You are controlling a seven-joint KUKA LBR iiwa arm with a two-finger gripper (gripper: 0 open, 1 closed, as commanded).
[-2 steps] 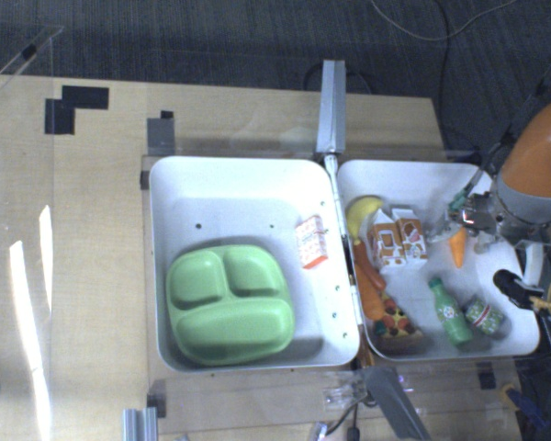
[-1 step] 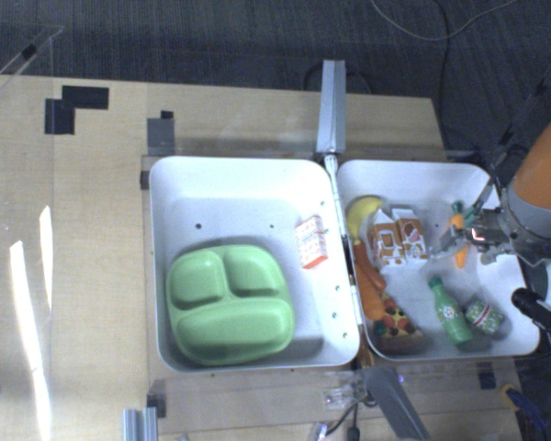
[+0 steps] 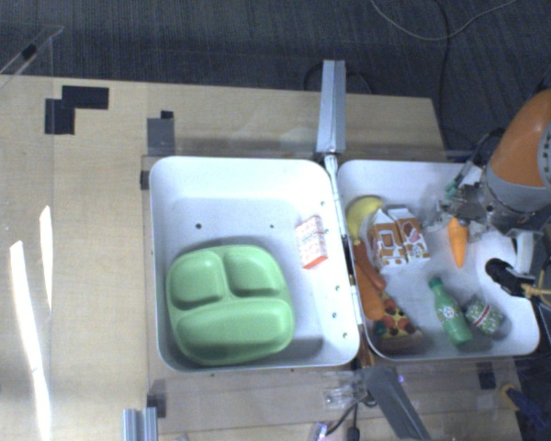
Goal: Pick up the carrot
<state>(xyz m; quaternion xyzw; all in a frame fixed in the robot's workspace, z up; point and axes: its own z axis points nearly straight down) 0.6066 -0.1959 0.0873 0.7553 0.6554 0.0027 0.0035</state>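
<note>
The carrot (image 3: 456, 243) is a short orange cone in the right bin (image 3: 525, 336), thick end up and tip pointing toward the front. My gripper (image 3: 458, 215) reaches in from the right, under the arm's orange band, and sits directly over the carrot's thick end. Its dark fingers (image 3: 448, 211) straddle that end and are shut on it. Whether the carrot is lifted off the bin floor is not clear.
The right bin also holds a yellow fruit (image 3: 364, 211), small patterned cartons (image 3: 397, 240), a long orange item (image 3: 368, 281) along the left wall, a green bottle (image 3: 450, 311) and a small can (image 3: 484, 316). The left bin (image 3: 220, 184) has a green divided tray (image 3: 230, 303) and a small box (image 3: 311, 243).
</note>
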